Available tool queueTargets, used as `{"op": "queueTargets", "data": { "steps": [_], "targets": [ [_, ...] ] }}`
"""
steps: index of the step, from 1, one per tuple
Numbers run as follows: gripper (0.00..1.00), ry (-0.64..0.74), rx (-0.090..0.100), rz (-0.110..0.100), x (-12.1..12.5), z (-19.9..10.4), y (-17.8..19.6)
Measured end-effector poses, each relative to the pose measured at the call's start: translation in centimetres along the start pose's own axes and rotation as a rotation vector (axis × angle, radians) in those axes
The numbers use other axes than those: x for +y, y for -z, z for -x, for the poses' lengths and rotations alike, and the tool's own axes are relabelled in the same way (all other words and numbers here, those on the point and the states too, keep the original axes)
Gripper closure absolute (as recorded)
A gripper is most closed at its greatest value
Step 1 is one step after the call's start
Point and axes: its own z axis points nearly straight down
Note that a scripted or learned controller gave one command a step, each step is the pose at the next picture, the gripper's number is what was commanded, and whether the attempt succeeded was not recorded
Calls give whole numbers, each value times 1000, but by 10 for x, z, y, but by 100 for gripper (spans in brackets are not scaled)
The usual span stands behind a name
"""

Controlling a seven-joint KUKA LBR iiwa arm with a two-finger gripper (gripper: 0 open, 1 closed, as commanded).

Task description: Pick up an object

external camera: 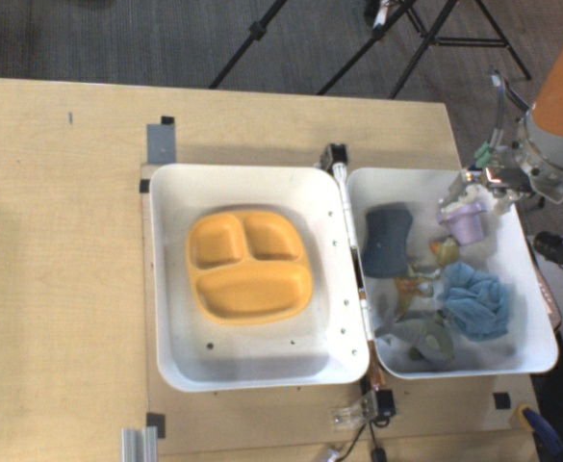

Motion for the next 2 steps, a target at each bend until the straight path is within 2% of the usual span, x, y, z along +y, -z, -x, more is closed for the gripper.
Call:
{"op": "queueTargets", "data": {
  "steps": [1,2],
  "targets": [
    [0,49,0,-1,-10,29,-81],
    [0,231,-4,9,-19,62,-163]
  ]
}}
